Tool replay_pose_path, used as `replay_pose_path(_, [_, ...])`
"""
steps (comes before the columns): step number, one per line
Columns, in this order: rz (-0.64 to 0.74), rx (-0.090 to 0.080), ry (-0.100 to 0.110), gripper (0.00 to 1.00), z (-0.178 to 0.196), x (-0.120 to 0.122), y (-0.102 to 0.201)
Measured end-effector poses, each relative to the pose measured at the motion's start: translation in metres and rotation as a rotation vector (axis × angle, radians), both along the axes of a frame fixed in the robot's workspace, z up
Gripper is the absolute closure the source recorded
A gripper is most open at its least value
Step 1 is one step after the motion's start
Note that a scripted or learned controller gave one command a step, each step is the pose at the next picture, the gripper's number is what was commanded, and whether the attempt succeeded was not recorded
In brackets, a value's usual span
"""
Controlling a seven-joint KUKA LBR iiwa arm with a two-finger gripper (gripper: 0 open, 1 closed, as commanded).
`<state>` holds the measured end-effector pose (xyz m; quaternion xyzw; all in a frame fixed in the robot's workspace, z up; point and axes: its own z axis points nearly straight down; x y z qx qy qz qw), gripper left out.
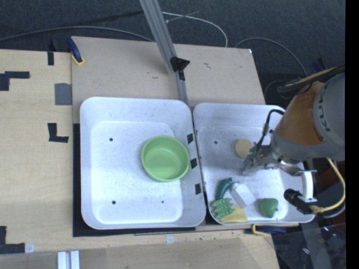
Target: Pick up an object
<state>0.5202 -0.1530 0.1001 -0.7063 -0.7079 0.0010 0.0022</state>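
In the right bin point(224, 122) my gripper point(251, 164) hangs low over the floor, just below and right of a small tan round object point(243, 147). The fingers are too small and dark to read. Along the bin's front lie a dark green curved piece point(224, 187), a white block point(243, 195), a green toothed piece on a yellow base point(225, 209) and a green lumpy object point(268, 207). A light green bowl point(165, 158) sits in the left bin point(101, 150), to the right of its middle.
A grey metal pole point(160, 27) slants down from the top to the seam between the bins. Cables trail across the dark floor behind the bench. My arm's orange band point(300, 119) overhangs the right bin's right rim.
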Motion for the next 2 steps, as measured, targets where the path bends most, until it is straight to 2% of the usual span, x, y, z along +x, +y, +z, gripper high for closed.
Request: replay_pose_path(2, [0.0,-0.003,-0.009,1.0,0.1,0.012,0.001])
